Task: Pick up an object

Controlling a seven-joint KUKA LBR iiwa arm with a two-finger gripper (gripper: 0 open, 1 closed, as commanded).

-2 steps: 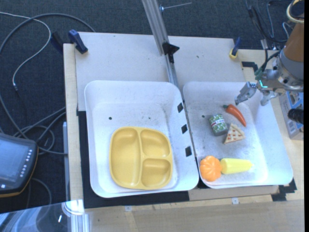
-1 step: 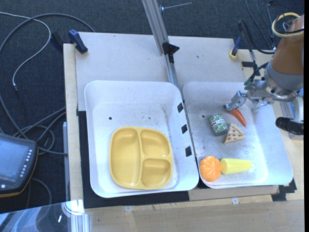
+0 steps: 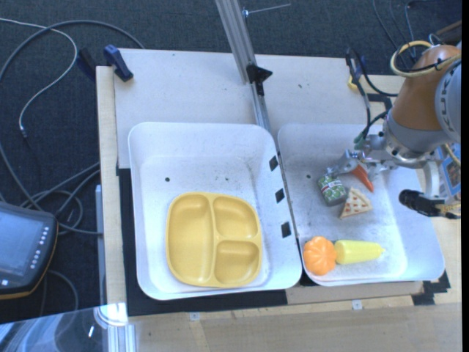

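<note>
In the right bin (image 3: 418, 259) lie several toys: a green can-like piece (image 3: 331, 189), a pizza slice (image 3: 355, 204), a thin orange carrot (image 3: 363, 179), an orange pumpkin (image 3: 319, 255) and a yellow corn-like piece (image 3: 358, 251). My gripper (image 3: 352, 164) hangs low over the bin's middle, right above the carrot and just up-right of the green piece. The carrot's upper end is hidden under the gripper. The grey arm with its orange band (image 3: 421, 97) reaches in from the right.
The left bin (image 3: 194, 145) holds a yellow divided plate (image 3: 215, 238). A metal pole (image 3: 238, 28) slants over the bench between the bins. Black cables and clamps (image 3: 357, 68) lie at the bench's back edge. A black part (image 3: 419, 201) sticks out over the right bin's right side.
</note>
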